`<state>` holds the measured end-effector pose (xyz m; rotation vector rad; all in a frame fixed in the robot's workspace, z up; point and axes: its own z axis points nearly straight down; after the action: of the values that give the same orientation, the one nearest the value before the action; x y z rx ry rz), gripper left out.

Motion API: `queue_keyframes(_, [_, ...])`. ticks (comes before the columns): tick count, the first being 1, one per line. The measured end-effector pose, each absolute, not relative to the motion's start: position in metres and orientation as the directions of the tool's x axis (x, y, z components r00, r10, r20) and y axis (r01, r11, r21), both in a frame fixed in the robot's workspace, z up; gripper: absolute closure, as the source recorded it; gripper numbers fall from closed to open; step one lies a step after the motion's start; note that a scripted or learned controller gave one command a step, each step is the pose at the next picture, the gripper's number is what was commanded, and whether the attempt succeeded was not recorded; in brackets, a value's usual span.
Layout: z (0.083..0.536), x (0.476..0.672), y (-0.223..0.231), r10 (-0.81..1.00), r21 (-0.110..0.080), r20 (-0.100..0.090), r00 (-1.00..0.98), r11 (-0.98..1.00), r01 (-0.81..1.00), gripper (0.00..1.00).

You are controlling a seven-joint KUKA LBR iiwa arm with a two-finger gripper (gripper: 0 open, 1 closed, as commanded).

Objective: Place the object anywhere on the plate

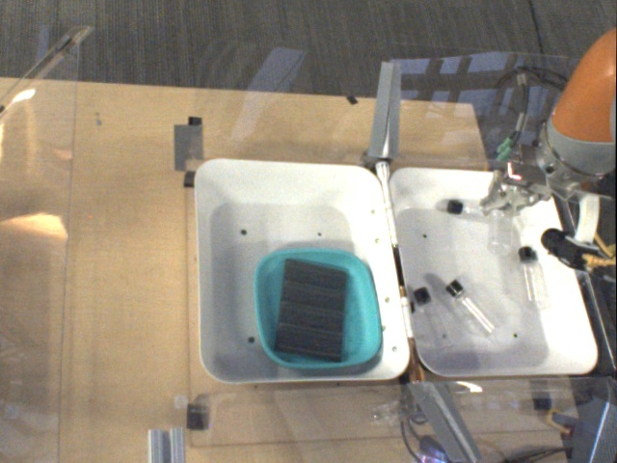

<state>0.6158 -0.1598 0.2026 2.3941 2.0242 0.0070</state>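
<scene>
step: going down slowly over one small tube so it does not roll | tube (pixel 469 307) is lying low in the right bin (pixel 578 355), below and left of the hand | plate (pixel 362 297) is sitting in the left bin (pixel 217 258) | hand (pixel 511 193) is hanging at upper right; cannot tell how open

A robotics lab work cell.

A pale wooden table (pixel 96 258) carries two white bins (pixel 217 258) fixed side by side, with metal brackets (pixel 190 143) and a rail (pixel 384 114) bolted around them. Clear panels throw reflections over the table top. Grey office carpet (pixel 241 17) lies beyond, and loose cables (pixel 521 85) run to the orange-banded arm (pixel 586 95) at the right.
</scene>
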Motion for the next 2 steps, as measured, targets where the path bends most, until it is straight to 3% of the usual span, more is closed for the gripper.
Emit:
queue_keyframes(1, [0.166,0.557,-0.118,0.995,0.003,0.001,0.100,-0.100,0.995,1.00])
queue_keyframes(2, [0.195,0.488,-0.064,0.999,0.005,0.001,0.043,-0.043,0.999,1.00])
